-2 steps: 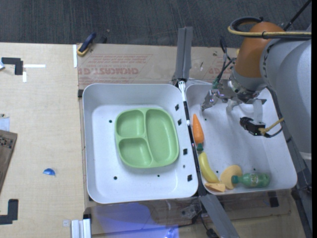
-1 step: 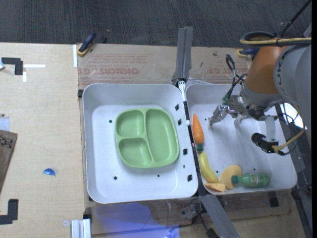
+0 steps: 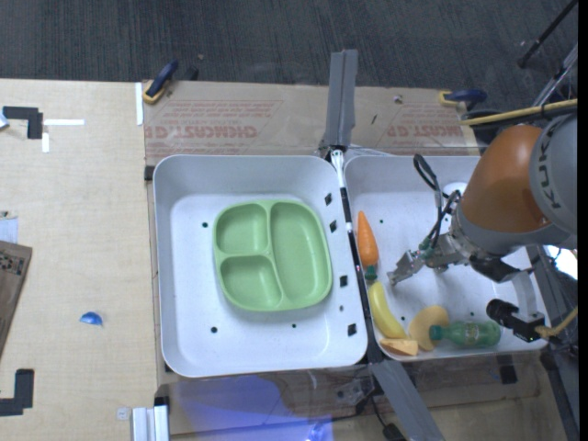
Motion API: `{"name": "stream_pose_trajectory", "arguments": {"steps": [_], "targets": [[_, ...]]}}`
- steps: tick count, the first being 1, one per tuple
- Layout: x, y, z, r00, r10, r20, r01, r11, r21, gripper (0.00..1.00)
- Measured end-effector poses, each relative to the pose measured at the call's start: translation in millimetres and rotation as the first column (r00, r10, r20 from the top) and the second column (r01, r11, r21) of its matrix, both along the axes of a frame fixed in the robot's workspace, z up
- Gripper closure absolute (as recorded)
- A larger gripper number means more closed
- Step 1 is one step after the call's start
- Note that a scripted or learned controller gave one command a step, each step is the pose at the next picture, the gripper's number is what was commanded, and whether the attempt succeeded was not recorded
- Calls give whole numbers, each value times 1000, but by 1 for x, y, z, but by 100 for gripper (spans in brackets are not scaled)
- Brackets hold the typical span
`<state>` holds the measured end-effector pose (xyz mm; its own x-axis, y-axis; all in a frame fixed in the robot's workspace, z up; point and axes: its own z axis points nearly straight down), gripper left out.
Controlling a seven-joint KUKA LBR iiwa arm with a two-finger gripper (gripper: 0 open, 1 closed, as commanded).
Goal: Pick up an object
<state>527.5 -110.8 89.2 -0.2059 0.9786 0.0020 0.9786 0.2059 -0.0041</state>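
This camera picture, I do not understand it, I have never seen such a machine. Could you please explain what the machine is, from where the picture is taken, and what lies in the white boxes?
The picture is taken by one fixed camera above a bench, looking down at a slant. The grey and orange shape on the right is a robot arm. At its end is a gripper, a small two-finger hand. It hangs over the right bin, and nothing shows between its fingers.

Two shallow white bins stand side by side. The left bin holds a green divided plate. In the right bin lie a toy carrot, a banana, a green bottle and some yellow-orange pieces that I cannot identify. The robot should pick up one object.
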Motion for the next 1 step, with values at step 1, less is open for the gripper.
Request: {"name": "stream_pose_trajectory", "arguments": {"steps": [1], "targets": [[75, -24, 1, 999, 45, 2, -45, 999, -1, 0]]}}
